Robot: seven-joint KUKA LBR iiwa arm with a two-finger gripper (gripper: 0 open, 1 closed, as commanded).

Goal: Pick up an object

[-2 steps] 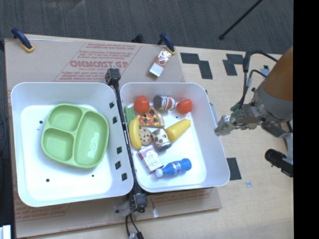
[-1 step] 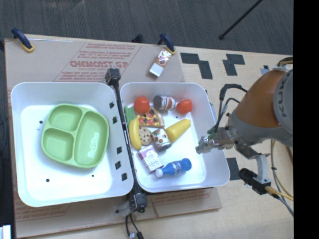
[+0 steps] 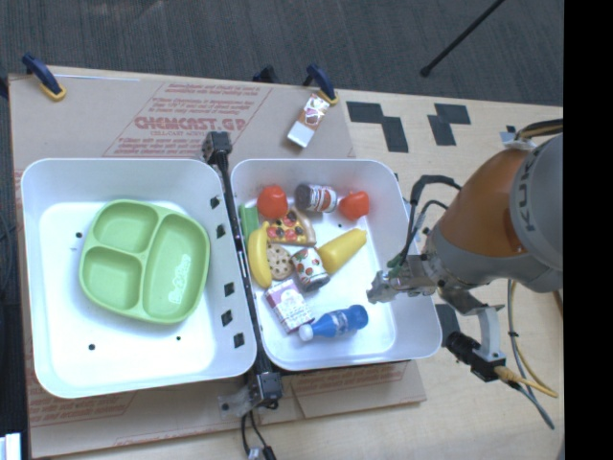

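left bin (image 3: 48, 286) held a green divided plate (image 3: 144, 259). right bin (image 3: 407, 338) held toy food: banana (image 3: 259, 255), pizza slice (image 3: 287, 229), two tomatoes, blue bottle (image 3: 335, 322) near its front wall. gripper (image 3: 388, 286) hovered at that bin's right wall, nothing visibly in it; finger state could not be told.

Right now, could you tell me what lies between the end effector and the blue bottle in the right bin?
In the camera view, just bare white bin floor separates the end effector from the blue bottle; the yellow toy sits farther up.
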